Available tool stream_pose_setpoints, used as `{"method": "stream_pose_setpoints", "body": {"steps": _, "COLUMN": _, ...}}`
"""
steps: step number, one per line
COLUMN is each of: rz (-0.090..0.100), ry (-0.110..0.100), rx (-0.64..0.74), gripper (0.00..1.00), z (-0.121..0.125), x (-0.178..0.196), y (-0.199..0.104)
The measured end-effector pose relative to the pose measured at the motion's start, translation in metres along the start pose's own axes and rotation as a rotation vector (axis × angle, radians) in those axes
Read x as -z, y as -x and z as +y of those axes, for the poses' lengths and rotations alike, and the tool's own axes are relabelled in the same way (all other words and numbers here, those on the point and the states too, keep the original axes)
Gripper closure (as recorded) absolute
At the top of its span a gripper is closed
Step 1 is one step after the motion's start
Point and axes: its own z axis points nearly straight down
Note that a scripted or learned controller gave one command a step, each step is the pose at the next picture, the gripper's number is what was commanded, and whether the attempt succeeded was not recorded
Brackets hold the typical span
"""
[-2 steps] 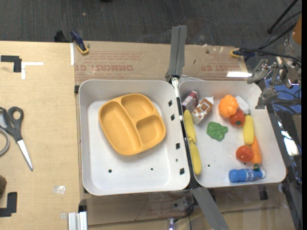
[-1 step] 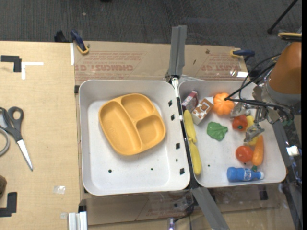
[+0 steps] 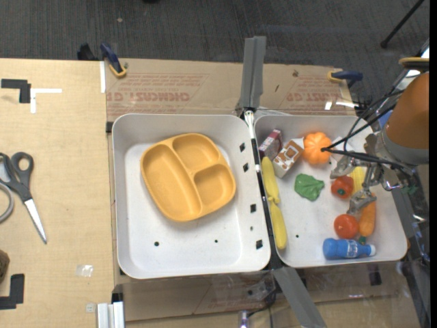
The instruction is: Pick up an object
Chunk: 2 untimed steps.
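My gripper hangs over the right bin near its right wall; I cannot tell how it stands or whether it grips anything. A red tomato sits just left of it, an orange carrot just below. A blue bottle lies along the near edge, a yellow corn cob along the left wall. The left bin carries a smooth yellow divided plate.
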Motion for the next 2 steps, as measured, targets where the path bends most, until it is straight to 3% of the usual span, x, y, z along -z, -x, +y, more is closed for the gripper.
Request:
{"method": "stream_pose_setpoints", "body": {"steps": 1, "rz": 0.002, "ry": 0.0, "rx": 0.01, "gripper": 0.0, "z": 0.007, "x": 0.0, "y": -0.051}}
{"method": "stream_pose_setpoints", "body": {"steps": 2, "rz": -0.001, "ry": -0.002, "rx": -0.014, "gripper": 0.0, "z": 0.012, "x": 0.0, "y": -0.073}}
